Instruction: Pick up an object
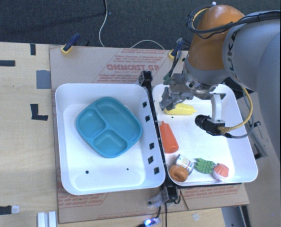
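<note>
Grey and orange, the arm (pixel 235 41) leans in from the right over the right-hand bin (pixel 242 141), its orange band uppermost and the wrist bent down toward that bin's far left part; the gripper (pixel 171 100) hangs low there, just above the bin floor, close to the divider between the two bins; whether its jaws are spread or closed I cannot tell, since the dark wrist hardware hides them from above, and nothing can be seen held. Touching or just under the gripper's near side lies a yellow banana-like piece (pixel 180 109); its long axis runs roughly left to right across the bin, the right end free and the left end tucked beneath the gripper. Nearer the camera, an orange carrot-shaped piece (pixel 168 137) lies along the divider, its long axis running from far to near; in the near part of the same bin sit a small jar-like object (pixel 180 168), a green piece (pixel 204 165) and a pink-and-white piece (pixel 221 171), close together in a row. Across the divider, the left bin (pixel 74 174) carries a blue compartment plate (pixel 109 126), lying flat.
</note>
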Available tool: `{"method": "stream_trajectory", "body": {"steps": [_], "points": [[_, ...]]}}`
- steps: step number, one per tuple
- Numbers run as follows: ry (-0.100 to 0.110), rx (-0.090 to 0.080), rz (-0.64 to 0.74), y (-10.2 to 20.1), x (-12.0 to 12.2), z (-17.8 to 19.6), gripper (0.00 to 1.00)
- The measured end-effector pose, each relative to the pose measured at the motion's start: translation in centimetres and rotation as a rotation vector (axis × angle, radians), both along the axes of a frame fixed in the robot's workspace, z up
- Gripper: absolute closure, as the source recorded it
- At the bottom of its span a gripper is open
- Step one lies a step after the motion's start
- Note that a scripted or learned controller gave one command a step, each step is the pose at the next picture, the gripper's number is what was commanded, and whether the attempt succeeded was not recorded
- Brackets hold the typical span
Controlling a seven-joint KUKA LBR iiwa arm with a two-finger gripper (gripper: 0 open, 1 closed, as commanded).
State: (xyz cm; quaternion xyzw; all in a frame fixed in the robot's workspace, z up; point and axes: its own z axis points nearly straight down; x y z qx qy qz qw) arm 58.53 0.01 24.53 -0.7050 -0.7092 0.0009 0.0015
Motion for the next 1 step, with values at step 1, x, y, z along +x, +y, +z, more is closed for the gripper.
{"method": "stream_trajectory", "body": {"steps": [1], "points": [[-0.001, 0.001, 0.002, 6.03, -0.51, 0.03, 1.0]]}}
